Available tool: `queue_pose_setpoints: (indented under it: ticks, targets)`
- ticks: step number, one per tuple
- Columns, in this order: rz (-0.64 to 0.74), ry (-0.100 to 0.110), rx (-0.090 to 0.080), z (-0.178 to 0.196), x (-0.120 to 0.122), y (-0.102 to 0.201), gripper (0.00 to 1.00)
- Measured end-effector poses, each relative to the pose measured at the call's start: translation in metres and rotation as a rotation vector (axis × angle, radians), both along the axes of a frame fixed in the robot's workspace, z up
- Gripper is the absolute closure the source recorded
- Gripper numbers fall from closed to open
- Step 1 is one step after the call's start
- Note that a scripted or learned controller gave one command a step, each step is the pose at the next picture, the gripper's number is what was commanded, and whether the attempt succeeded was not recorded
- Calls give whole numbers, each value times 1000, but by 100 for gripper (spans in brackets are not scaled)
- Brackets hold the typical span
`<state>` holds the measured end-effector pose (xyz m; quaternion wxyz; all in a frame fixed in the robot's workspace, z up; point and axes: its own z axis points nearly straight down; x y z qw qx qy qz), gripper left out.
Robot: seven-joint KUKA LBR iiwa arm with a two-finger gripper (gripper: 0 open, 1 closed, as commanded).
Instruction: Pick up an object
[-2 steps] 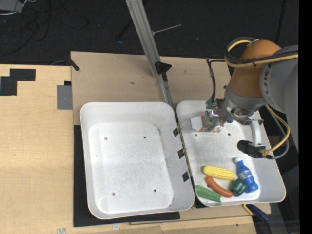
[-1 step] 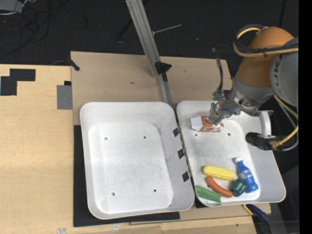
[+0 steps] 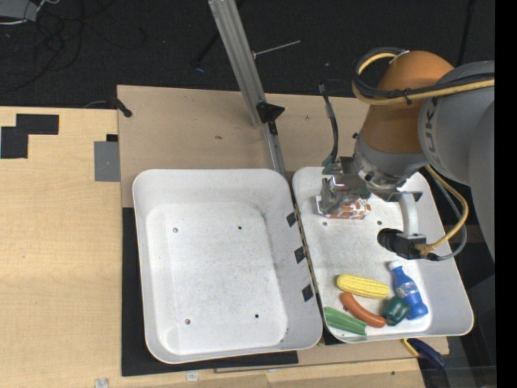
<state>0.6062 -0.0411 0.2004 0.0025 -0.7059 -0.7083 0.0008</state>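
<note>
Hovering gripper [image 3: 335, 196] over red-white packet [image 3: 353, 210], finger state unclear, corn [image 3: 363, 285], sausage [image 3: 363, 309], blue bottle [image 3: 407, 290] nearby

Two bins side by side, left bin [image 3: 214, 265], toys clustered at right bin's [image 3: 440, 297] near corner

Grey robot arm [image 3: 464, 107] with smooth rounded casing, broad orange band [image 3: 404, 103] above the wrist, yellow and black cables looping around the band and trailing down the side, metallic silver gripper [image 3: 333, 196] with small green fitting, black cylindrical attachment at the wrist
</note>
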Motion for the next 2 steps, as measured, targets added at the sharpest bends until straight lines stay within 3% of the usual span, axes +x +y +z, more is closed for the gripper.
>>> queue_pose_setpoints:
  ticks: [2]
  targets:
    - [1, -3, 0, 12, -11, 101, 100]
